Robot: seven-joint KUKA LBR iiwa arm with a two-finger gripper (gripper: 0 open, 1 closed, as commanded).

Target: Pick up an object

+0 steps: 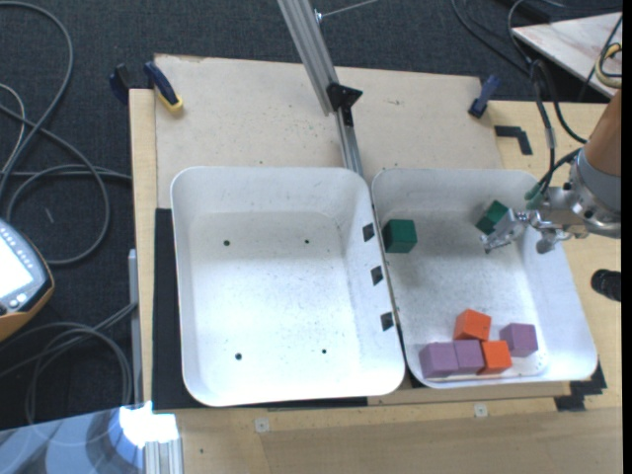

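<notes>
The right bin (pixel 553 265) serves as the reference landmark. At its near edge, 4 blocks form a cluster: a purple block (pixel 451 357) at the near-left of the group, an orange block (pixel 495 355) touching its right side, a second orange block (pixel 473 325) just behind these 2, and a second purple block (pixel 518 339) at the right end, touching the first orange block. Farther back, against the left wall of the right bin, a green block (pixel 399 235) rests flat on the floor, well apart from the cluster. At the far-right part of the right bin, the gripper (pixel 505 229) reaches in from the right rim, with a second green block (pixel 492 216) at its fingertips; the view is too small to confirm whether the fingers are pinching this block, spread, or pressed together, so the state cannot be determined. The left bin (pixel 197 265) sits just beside the right bin, their walls touching along the shared edge. Beyond both bins, an aluminium rail (pixel 308 33) rises at a slant from the seam between them.
</notes>
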